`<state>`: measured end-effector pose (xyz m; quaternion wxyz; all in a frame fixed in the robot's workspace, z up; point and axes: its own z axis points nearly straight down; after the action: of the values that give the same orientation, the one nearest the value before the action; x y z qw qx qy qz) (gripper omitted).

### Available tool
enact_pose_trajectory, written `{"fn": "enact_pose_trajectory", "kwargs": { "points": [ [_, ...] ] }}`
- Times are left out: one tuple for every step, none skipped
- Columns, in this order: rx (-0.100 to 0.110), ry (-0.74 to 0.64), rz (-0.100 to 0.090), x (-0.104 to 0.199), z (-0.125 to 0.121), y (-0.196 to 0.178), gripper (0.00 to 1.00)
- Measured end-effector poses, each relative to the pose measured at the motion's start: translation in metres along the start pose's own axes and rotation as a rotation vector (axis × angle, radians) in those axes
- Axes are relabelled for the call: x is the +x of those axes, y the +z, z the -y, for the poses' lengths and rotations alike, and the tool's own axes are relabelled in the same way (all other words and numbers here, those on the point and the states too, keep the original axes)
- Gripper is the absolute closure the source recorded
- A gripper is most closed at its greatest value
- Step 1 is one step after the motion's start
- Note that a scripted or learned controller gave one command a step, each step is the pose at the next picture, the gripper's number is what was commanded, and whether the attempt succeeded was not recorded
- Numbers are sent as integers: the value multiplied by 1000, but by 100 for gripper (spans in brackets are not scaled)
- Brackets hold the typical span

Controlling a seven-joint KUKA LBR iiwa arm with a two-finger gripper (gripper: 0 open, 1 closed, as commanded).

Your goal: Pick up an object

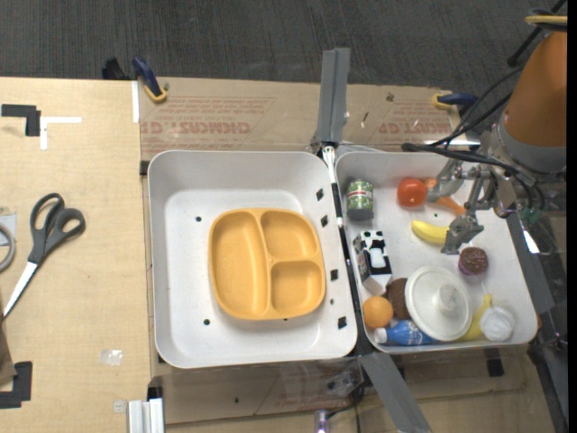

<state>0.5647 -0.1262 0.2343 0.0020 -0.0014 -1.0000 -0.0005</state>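
My gripper [462,213] hangs over the upper right part of the right bin [518,260], just above a yellow banana [429,233] and an orange piece [448,202]. I see nothing held in it. Around it lie a red tomato [411,191], a green can [360,197], a purple fruit [472,261], a black and white box [372,253], a white upturned bowl [439,300], an orange [378,312], a brown item [398,290], a blue bottle [406,334] and a white cup [498,323]. A yellow divided plate [268,262] lies in the left bin [171,242].
Scissors [45,233] lie on the wooden bench at the left. Blue clamps [149,78] [455,102] hold cardboard behind the bins. A grey post [334,97] rises between the bins at the back. Cables run along the arm on the right.
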Motion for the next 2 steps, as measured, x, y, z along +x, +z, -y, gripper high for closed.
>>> {"fn": "enact_pose_trajectory", "kwargs": {
  "points": [
    [0, 198, 4, -24, 43, 145, 0],
    [9, 265, -45, -78, 24, 145, 0]
  ]
}}
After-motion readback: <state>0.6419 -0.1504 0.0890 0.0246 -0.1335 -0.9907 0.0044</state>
